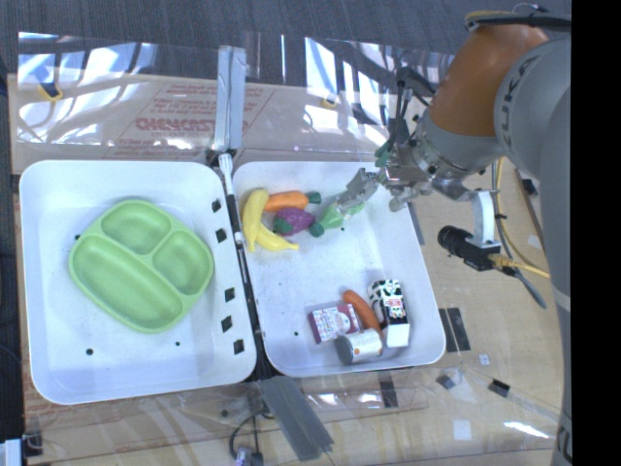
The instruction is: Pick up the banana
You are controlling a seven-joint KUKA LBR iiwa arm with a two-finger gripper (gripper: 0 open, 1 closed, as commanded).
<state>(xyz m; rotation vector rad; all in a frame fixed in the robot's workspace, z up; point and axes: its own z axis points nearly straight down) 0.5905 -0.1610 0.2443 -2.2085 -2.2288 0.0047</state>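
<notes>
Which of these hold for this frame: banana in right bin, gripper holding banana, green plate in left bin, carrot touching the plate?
1. The banana lies in the right bin. True.
2. The gripper holds the banana. False: it is near the bin's far edge, apart from the banana.
3. The green plate sits in the left bin. True.
4. The carrot touches the plate. False: it lies in the right bin beside the banana.

Bright, even light overhead; window glare streaks the clear sheet (146,76) along the upper frame. Shadows soft, focus slightly soft.
</notes>
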